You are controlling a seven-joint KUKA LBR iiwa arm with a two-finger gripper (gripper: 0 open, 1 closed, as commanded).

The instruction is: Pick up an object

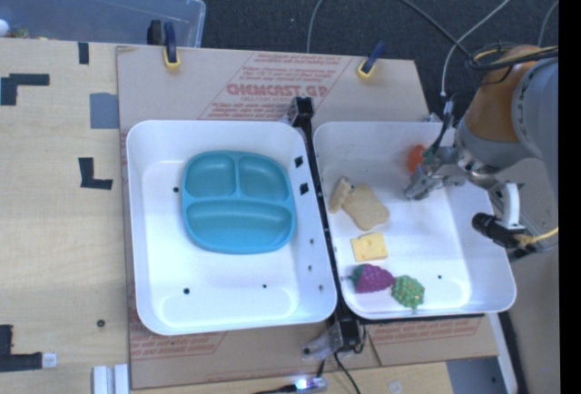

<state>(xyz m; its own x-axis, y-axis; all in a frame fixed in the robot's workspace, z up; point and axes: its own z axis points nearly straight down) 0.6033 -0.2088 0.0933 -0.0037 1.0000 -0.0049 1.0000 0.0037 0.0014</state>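
In the right bin [454, 238] lie two tan bread pieces [360, 204], a yellow cheese square [369, 247], a purple grape bunch [372, 278] and a green broccoli floret [408, 291]. A small orange-red object [415, 156] sits near the bin's far side. My gripper [423, 183] hangs low in the right bin just beside that orange-red object, right of the bread. The arm's body hides how the fingers stand.
The left bin [154, 201] holds a blue divided plate [239, 201]. A black divider strip [313, 192] runs between the bins. Two yellow clamps [171, 56] pin the cardboard at the far edge. Cables [381, 2] arc over the back.
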